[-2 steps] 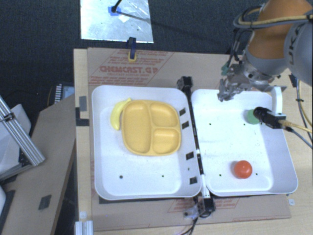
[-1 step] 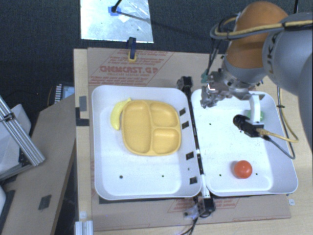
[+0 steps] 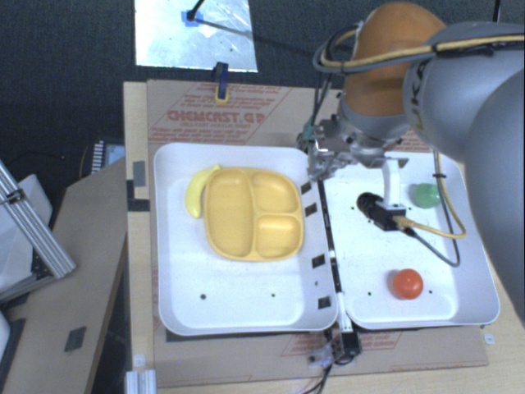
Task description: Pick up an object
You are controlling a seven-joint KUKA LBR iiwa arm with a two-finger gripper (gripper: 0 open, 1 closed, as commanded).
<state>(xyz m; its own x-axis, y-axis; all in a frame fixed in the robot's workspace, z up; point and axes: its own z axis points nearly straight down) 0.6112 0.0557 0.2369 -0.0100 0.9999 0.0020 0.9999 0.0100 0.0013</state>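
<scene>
A yellow sectioned plate (image 3: 250,213) lies in the left bin (image 3: 176,302), with a yellow banana (image 3: 197,191) tucked against its left edge. In the right bin (image 3: 472,302) a red tomato-like ball (image 3: 406,283) sits near the front and a green round object (image 3: 426,194) lies toward the back right. My gripper (image 3: 324,161) hangs at the back left corner of the right bin, next to the divider between the bins. The wrist hides its fingertips, and nothing shows between them.
The bins rest on a cardboard sheet (image 3: 221,113). A shiny metal plate (image 3: 195,23) lies behind it, and an aluminium frame (image 3: 29,224) stands at the far left. The arm's bulk covers the back right of the scene.
</scene>
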